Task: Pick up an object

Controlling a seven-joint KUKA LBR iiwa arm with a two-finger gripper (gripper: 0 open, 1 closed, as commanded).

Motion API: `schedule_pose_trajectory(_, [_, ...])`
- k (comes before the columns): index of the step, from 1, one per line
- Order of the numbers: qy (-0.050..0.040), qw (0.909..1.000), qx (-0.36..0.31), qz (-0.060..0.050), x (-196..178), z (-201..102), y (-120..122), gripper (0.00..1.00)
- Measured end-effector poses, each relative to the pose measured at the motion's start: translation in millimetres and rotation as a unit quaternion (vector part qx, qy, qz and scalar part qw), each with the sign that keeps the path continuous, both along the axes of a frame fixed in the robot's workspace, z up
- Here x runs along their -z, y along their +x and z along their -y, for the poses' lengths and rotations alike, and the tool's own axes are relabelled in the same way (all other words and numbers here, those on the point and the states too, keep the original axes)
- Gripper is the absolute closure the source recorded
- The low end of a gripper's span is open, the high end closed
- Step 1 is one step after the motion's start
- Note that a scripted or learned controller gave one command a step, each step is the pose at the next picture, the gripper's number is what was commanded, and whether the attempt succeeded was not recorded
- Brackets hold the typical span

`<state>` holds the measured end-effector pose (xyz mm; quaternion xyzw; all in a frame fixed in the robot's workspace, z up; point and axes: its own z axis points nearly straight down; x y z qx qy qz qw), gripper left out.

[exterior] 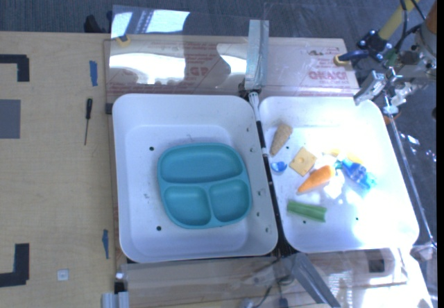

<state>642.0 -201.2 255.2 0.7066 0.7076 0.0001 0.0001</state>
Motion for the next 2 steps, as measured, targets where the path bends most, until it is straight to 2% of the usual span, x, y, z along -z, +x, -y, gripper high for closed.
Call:
schedule_pose_trajectory(1, [-0.0002, 0.9994, 0.035, 0.000, 32.2, -16.6, 24.2, 0.00])
schedule_pose_trajectory(2, [0.0048, 0.9919, 0.127, -0.003, 161.3, -2.5, -31.2, 0.00])
